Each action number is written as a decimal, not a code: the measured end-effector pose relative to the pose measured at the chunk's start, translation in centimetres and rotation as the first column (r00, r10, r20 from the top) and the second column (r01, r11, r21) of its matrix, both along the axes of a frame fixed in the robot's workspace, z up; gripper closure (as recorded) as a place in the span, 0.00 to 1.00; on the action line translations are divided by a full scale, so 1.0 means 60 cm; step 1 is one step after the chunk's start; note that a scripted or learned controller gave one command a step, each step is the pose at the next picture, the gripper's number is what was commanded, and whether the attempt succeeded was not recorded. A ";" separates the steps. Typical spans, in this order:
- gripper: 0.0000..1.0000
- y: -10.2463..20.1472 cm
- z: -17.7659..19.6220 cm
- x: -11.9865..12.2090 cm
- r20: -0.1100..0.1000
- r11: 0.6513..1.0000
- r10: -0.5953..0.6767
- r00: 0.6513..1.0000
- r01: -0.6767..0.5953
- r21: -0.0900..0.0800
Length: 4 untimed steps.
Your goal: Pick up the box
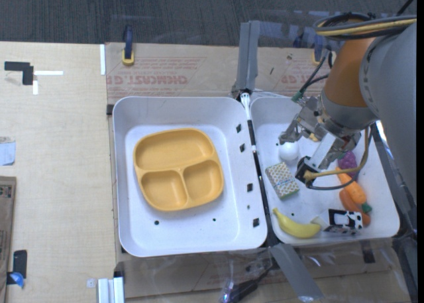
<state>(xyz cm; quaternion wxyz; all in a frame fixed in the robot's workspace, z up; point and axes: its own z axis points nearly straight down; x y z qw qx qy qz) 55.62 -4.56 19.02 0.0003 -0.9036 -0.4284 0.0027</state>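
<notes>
- Nearest the camera, a banana (297, 226) lies along the front edge of the right bin (391, 219), with a small black-and-white toy (346, 220) just beside it toward the corner.
- Just behind them, an orange carrot-like toy (353, 193) rests near the bin's right side, with a purple item (347, 160) beyond it, partly hidden by the arm.
- Meanwhile the box (282, 180), small and patterned, lies tilted on the bin floor near the left wall, untouched by anything and plainly not lifted.
- Above and to the right of the box, the gripper (307, 151) hangs over the bin's middle, a white ball-shaped object (288, 152) close by its tip; nothing can be made out between its fingers, and whether they are spread or closed cannot be told at this angle.
- To the left, the left bin (126, 182) holds a yellow divided plate (177, 168), well apart from the action.
- Farthest back, the arm (361, 83), grey with its orange band, reaches in from the right.
- By the look of things, the task stands at its approach: the grasp and the lift are both left to do, and the gripper must come toward the camera and leftward to reach the box.
</notes>
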 end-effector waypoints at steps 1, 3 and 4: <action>0.00 -0.100 -0.167 -0.017 0.000 1.000 0.008 1.000 -0.008 0.001; 0.00 -0.084 -0.166 -0.059 0.001 1.000 0.013 1.000 -0.013 0.002; 0.00 -0.086 -0.049 0.043 0.003 1.000 -0.008 1.000 0.008 0.001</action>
